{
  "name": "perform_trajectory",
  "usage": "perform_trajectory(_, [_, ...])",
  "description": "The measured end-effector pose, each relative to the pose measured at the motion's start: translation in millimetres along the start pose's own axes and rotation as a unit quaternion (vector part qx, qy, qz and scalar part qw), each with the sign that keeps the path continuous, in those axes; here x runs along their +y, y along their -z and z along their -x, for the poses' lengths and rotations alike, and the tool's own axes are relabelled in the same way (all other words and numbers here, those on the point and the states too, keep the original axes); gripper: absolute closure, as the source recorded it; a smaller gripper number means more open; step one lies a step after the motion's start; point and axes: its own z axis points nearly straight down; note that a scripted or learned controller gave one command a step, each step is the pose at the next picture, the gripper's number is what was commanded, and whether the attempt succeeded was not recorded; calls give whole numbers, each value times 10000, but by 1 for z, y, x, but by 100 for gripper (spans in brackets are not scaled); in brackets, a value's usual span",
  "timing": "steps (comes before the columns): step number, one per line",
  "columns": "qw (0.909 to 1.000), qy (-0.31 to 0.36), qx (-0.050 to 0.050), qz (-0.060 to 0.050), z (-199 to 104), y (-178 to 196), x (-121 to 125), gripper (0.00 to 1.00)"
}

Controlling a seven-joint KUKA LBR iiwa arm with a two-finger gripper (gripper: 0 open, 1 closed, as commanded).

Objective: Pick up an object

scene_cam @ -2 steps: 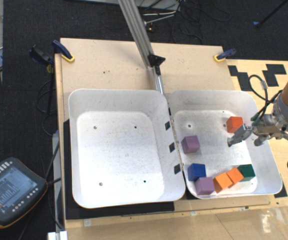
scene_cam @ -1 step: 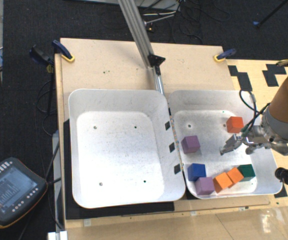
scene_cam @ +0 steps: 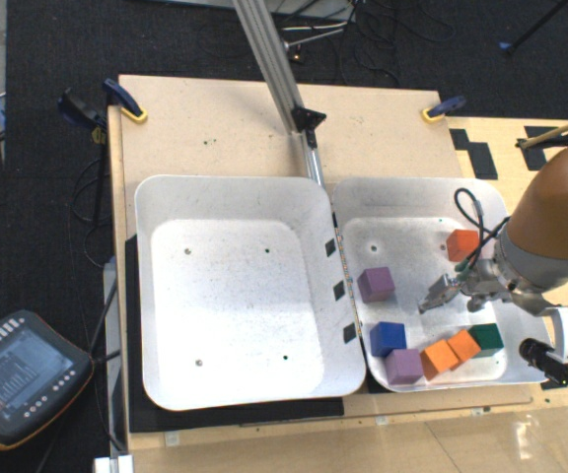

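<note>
My gripper (scene_cam: 440,295) hangs over the middle of the right bin (scene_cam: 414,201), reaching in from the right. It is open, and nothing sits between its fingers. A purple cube (scene_cam: 376,284) lies to its left. An orange cube (scene_cam: 461,244) lies just behind it, partly covered by the wrist. Along the bin's front lie a blue cube (scene_cam: 388,338), a second purple cube (scene_cam: 404,365), two orange blocks (scene_cam: 443,355) (scene_cam: 465,344) and a green block (scene_cam: 486,339).
The left bin (scene_cam: 235,284) adjoins the right one, with a raised rim between them. A metal pole (scene_cam: 274,62) slants down to the bins' back edge. A teach pendant (scene_cam: 18,372) rests off the bench at lower left.
</note>
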Motion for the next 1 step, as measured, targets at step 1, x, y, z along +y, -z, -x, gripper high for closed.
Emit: perform_trajectory(1, [10000, 0, -8, 28, 0, 13, 1, 100])
